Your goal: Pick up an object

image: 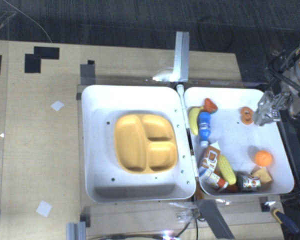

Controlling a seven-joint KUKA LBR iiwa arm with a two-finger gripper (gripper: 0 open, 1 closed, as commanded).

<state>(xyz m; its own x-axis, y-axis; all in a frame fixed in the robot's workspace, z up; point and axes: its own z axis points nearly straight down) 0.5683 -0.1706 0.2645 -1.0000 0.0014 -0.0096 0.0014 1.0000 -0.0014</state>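
The right bin holds several small items. A banana, a blue bottle and a red piece lie along its left wall. An orange ring-shaped piece sits near the far right, and an orange ball lies lower right. A corn cob, a brown packet, a small can and a tan block crowd the near edge. My gripper hangs over the bin's far right corner, just right of the ring, with nothing seen between its fingers.
The left bin carries a yellow divided tray. A metal post rises behind the seam between the bins. The arm enters from the right edge.
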